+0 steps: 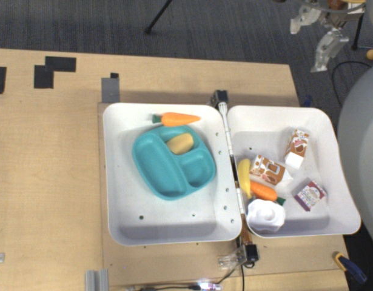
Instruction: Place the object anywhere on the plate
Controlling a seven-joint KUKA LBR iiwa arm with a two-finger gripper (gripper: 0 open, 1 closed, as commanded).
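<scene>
A teal divided plate (pixel 165 177) lies in the left bin (pixel 122 223). A yellow-brown potato-like piece (pixel 179 143) rests in the plate's upper right compartment. An orange carrot (pixel 177 119) lies just beyond the plate's far rim, on the bin floor. My gripper (pixel 315 36) hangs high at the top right, over the floor beyond the right bin and far from the plate. Its two pale fingers (pixel 327 47) stand apart, open, with nothing between them.
The right bin (pixel 322 123) holds a brown-and-white carton (pixel 297 148), a second carton (pixel 268 170), a yellow piece (pixel 244 176), a small carrot (pixel 263 191), a white bottle (pixel 265 216) and a purple packet (pixel 310 195). The grey arm body (pixel 363 138) looms at the right edge.
</scene>
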